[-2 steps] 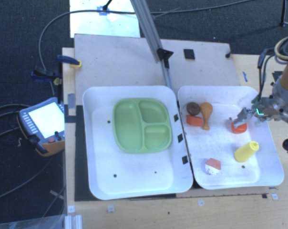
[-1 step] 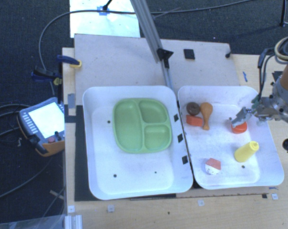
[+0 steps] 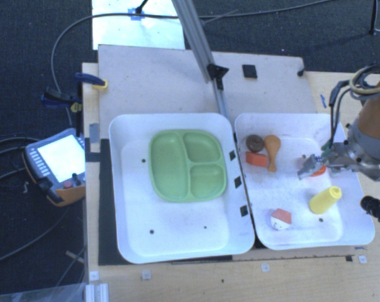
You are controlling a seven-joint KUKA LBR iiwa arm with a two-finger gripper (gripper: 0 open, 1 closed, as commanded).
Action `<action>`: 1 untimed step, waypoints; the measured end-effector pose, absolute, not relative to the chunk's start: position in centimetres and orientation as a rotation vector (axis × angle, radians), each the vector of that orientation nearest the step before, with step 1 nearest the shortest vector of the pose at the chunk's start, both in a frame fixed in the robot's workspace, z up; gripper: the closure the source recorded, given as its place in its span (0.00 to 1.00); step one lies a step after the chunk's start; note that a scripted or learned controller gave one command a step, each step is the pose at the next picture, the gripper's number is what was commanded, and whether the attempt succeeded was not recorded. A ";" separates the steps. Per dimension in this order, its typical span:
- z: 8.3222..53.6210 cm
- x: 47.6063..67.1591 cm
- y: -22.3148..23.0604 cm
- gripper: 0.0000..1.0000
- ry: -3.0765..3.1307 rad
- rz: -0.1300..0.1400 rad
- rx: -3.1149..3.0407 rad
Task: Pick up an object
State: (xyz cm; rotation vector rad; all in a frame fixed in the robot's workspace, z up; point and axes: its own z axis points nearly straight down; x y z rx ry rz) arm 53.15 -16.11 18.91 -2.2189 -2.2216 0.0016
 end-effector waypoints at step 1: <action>12.7 52.8 -16.4 0.00 -2.220 0.003 -2.219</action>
